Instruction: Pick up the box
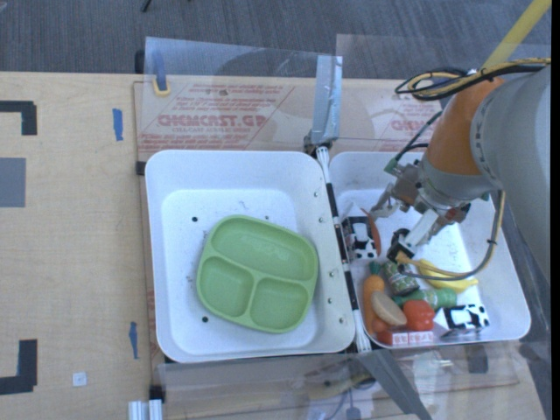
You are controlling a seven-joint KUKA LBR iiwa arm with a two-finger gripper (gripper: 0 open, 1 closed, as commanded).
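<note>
Low over the upper middle of the right bin point(516, 322) hangs the claw point(388, 203), at the end of the grey arm point(516, 147) that enters from the right of the frame with its orange band point(455, 138) above the wrist. Whether the claw is released or clenched cannot be told from this angle, and nothing can be seen gripped in it.

A small black-and-white box point(359, 238) lies against the right bin's left wall, just down and left of the claw, with a thin red item point(375, 232) beside it. Lower in the same bin sits a crowd of toy food: a yellow banana point(448, 275), an orange carrot point(374, 283), a red tomato point(419, 314) and a tan piece point(388, 307) touching it. A second black-and-white item point(465, 318) rests at the lower right corner.

The left bin point(166, 178) holds a green divided plate point(256, 274), lying flat at its centre. Both bins stand on the pale wooden surface point(70, 234).
</note>
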